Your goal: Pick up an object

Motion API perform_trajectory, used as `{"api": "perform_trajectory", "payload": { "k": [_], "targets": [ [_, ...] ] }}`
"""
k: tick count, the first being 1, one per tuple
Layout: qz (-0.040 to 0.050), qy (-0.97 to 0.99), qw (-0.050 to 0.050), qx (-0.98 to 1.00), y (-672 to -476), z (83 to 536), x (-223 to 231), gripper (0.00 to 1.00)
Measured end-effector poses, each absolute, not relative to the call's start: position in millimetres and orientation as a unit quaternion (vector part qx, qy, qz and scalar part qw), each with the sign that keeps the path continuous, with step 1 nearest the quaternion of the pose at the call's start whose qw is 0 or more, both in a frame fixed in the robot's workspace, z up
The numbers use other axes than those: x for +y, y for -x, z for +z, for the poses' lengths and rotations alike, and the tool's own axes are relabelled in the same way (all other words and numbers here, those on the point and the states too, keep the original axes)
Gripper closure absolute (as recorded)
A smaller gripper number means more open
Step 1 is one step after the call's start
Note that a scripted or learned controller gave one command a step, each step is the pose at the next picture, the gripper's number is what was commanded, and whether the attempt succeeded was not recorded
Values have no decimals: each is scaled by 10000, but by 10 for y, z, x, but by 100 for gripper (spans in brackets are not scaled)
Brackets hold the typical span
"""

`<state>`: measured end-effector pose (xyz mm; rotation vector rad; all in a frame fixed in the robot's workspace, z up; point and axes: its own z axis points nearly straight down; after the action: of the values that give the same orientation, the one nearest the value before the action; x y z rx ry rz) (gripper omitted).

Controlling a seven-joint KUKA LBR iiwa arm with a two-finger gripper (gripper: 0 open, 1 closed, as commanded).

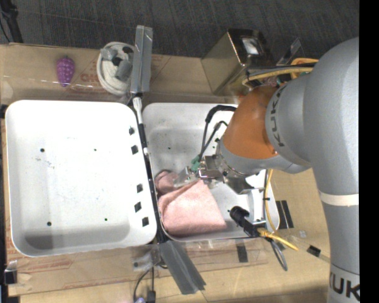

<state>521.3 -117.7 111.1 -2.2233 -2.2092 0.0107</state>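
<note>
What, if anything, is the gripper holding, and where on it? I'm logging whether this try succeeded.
Cannot be told. The gripper sits right at the top edge of the pink cloth in the right bin, but the wrist hides any hold.

bench | two white bins | purple object | white roll

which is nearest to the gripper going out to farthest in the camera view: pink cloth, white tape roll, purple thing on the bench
From the gripper:
1. pink cloth, just below it in the right bin.
2. white tape roll, on the bench above the bins' divider.
3. purple thing, far upper left on the bench.
</note>
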Motion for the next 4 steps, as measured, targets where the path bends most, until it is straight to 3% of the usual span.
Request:
{"api": "perform_trajectory", "payload": {
  "k": [1, 2, 3, 4],
  "targets": [
    [24, 6961, 20, -7180, -5523, 870, -1025, 0],
    [19, 6746, 21, -7382, -5979, 873, -1029, 0],
    [12, 6153, 24, -7883, -5198, 879, -1254, 0],
    [13, 5982, 15, -8014, -5399, 879, -979, 0]
  ]
}}
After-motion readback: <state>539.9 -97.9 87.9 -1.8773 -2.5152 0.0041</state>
